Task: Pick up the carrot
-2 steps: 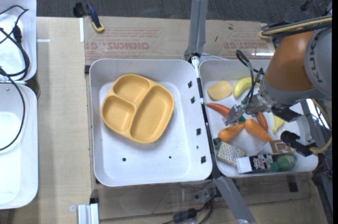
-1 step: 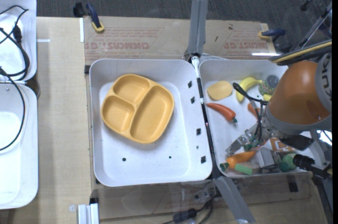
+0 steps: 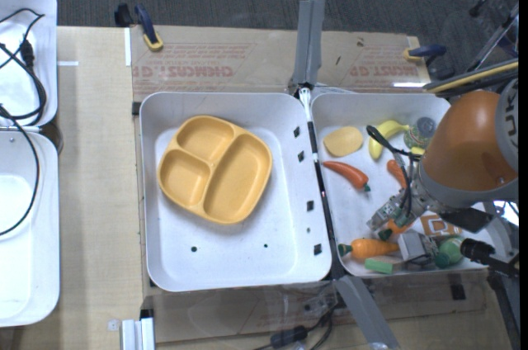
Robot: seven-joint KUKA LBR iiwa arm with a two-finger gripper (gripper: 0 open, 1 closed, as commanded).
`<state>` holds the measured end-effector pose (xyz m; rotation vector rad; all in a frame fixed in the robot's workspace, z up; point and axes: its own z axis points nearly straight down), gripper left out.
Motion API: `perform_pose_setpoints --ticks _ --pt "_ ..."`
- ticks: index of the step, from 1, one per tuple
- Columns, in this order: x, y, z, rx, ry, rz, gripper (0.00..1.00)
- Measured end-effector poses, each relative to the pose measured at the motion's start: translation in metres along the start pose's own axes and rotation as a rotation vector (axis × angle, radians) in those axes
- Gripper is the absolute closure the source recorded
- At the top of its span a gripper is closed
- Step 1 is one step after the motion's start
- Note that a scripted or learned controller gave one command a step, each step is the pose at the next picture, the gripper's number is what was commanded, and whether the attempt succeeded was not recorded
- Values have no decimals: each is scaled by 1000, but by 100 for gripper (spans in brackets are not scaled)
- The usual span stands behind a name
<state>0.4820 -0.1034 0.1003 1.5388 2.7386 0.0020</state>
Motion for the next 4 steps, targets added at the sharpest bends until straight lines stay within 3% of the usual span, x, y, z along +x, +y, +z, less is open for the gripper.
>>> perform_pose_setpoints --ticks 1,2,3,4 --pt "67 36 -91 2 -1 214 100" --pt "67 36 -91 2 -1 215 0" --pt "-27 -22 -79 3 -1 136 0" --pt "-27 -21 -79 3 -1 136 0"
